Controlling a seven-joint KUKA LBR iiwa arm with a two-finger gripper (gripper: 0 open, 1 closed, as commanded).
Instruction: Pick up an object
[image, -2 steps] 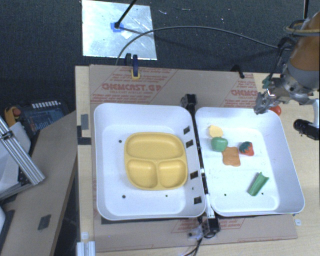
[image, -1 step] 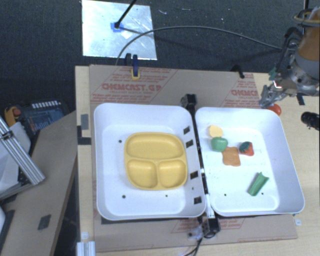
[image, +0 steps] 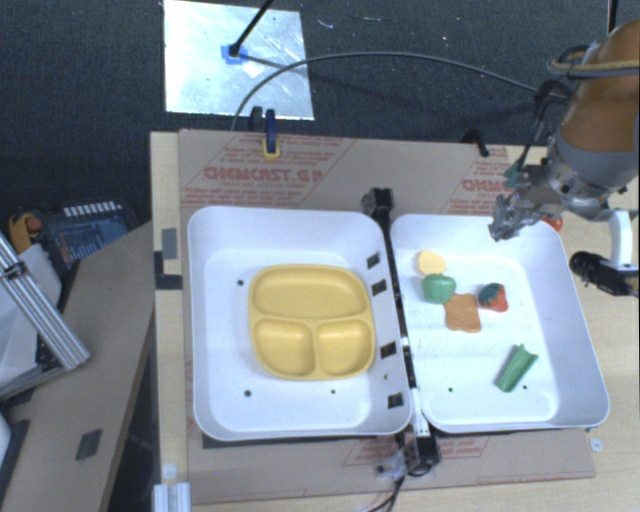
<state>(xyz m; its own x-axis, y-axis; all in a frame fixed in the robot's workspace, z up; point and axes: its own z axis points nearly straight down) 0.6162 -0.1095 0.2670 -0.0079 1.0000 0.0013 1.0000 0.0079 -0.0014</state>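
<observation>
Gripper (image: 508, 222) poised over right bin (image: 570, 300).
No object is held; finger spacing cannot be told. Toy foods (image: 462, 298) are left within reach.

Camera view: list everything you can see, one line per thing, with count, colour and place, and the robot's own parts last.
White bins: 2, white, side by side on the bench.
Divided tray: 1, yellow, three compartments, in the left bin.
Round piece: 1, pale yellow, upper part of the right bin.
Green piece: 1, green, touching the round piece from below.
Flat piece: 1, orange-brown, centre of the right bin.
Red and green piece: 1, right of the flat piece.
Long green piece: 1, green, lower right bin.
Clamp: 1, blue and yellow, bench's far edge.
Gripper: 1, grey, above the right bin's far edge, holding nothing.
</observation>
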